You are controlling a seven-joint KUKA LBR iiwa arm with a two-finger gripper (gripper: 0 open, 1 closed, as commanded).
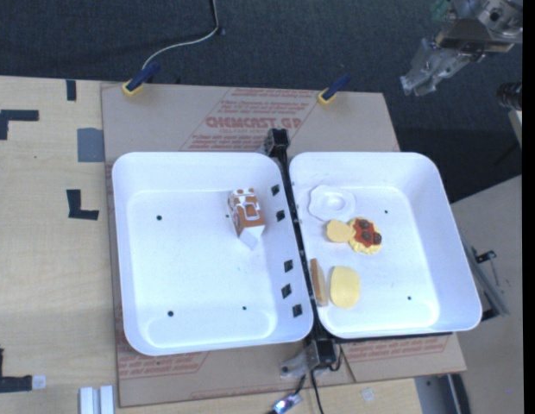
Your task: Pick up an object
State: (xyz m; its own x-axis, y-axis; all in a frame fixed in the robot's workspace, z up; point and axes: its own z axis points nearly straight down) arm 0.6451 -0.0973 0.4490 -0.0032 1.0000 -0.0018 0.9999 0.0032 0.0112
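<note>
Overhead, the grey two-finger gripper (420, 78) hangs beyond the bins; whether it is released cannot be told. The small brown-and-white carton (247, 213) lies in the left white bin (138, 231), isolated, favouring a centred vertical descent.

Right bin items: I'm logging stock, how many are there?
4 in the right bin: white piece, yellow-and-red piece, yellow piece, brown stick.

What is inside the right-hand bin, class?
The right bin holds a white fried-egg toy, a small pizza piece, a yellow round piece and a brown stick. Anything beneath them is covered.
</note>
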